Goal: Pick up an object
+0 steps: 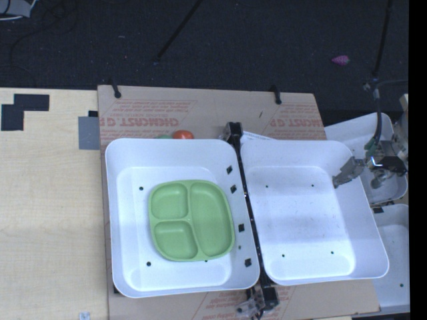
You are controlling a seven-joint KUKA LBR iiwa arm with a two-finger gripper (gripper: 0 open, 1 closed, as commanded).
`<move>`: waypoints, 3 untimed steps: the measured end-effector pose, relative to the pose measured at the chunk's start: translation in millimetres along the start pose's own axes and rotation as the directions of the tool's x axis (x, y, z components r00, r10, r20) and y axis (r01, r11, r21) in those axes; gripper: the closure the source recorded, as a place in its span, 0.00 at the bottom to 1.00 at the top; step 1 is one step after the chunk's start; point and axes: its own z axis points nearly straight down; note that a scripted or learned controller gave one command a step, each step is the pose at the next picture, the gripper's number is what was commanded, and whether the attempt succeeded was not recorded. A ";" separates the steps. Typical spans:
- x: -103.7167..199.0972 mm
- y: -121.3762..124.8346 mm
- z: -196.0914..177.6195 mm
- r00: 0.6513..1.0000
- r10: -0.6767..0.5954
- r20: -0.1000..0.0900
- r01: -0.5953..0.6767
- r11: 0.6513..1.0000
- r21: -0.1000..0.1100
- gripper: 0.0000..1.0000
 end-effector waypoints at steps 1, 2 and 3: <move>0.1 1.8 -5.3 1.000 -0.002 0.002 0.002 1.000 -0.011 0.00; -0.2 -1.4 38.4 1.000 -0.002 0.000 0.002 1.000 -0.005 0.00; 1.7 -11.8 92.7 1.000 -0.001 0.000 0.001 1.000 -0.004 0.00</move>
